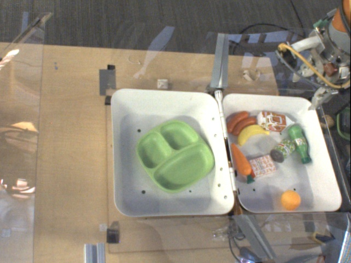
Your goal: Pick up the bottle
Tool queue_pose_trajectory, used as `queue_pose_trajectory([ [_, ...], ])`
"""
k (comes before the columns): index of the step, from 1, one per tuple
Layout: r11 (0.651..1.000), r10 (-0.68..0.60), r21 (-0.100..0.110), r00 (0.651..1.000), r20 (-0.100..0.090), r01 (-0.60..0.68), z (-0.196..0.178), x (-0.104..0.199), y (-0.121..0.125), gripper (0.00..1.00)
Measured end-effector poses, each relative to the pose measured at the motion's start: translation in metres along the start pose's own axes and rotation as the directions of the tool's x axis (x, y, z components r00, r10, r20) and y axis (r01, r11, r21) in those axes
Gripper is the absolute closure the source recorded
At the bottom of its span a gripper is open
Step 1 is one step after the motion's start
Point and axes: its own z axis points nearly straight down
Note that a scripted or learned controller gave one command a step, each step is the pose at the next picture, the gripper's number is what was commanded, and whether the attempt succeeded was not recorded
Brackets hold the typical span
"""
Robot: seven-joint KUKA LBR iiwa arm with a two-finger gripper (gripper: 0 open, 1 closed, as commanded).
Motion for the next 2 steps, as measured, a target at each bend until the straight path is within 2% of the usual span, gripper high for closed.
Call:
queue_pose_trajectory([
  [1, 1.000, -0.007, 0.000, 1.000, -0.001, 0.007, 0.008, 0.012, -0.059, 1.00],
  [2, 1.000, 0.001, 0.001, 1.000, 0.000, -0.001, 0.022, -0.001, -0.042, 1.00],
])
